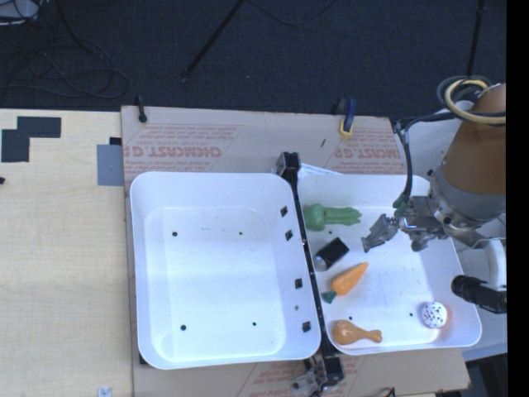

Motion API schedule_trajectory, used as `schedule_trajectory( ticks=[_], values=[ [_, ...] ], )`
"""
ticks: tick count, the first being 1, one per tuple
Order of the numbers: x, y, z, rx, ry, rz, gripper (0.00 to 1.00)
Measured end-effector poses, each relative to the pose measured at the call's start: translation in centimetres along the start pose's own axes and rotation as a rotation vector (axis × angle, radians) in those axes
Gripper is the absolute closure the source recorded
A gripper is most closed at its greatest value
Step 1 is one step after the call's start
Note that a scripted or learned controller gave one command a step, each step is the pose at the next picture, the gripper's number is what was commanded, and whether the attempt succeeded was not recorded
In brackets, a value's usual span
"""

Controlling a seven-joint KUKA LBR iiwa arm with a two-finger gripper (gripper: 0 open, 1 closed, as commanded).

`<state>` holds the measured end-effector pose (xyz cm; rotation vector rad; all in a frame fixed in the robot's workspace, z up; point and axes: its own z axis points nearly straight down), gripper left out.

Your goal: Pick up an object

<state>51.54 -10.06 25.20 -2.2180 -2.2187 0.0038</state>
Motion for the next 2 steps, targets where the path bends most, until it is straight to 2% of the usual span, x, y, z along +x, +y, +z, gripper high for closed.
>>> schedule_trajectory(
  ticks=[1, 2],
  values=[
    [0.8, 6.3, 13.6, 0.0, 0.001, -0.002, 0.0],
    [-2.5, 12.9, -1.2, -0.022, -0.007, -0.003, 0.0]
  ],
)
